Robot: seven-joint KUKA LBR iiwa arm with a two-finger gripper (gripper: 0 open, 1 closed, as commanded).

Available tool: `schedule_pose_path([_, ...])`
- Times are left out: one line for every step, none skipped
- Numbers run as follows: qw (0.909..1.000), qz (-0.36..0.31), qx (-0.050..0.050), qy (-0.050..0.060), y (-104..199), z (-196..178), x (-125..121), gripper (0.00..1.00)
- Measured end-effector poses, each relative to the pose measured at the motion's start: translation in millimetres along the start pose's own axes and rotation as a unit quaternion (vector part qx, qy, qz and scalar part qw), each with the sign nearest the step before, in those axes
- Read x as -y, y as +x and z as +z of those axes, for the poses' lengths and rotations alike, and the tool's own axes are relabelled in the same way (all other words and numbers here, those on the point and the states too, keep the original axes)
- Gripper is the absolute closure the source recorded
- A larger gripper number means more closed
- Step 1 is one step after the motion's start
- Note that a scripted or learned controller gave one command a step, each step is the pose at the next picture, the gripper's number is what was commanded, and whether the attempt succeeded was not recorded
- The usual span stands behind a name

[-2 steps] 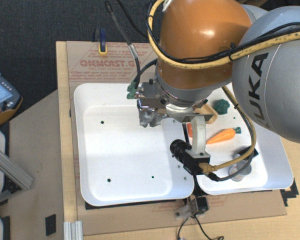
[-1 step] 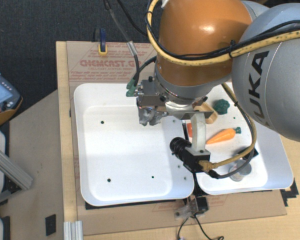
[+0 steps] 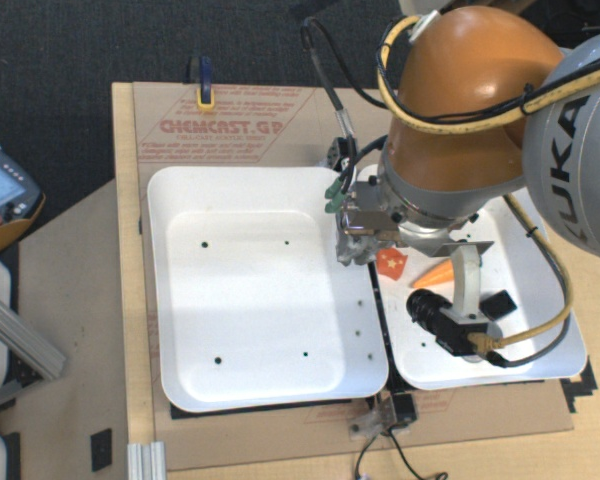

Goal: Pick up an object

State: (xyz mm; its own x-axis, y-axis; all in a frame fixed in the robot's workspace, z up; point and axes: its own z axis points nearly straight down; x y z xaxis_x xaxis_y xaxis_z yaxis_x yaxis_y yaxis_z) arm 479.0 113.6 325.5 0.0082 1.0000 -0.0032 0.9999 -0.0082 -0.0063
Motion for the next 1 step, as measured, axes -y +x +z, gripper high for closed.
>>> schedule_pose_path([0.9999,-0.004,-0.003,-0.010,-12.2,-114.7,-0.9,1.00])
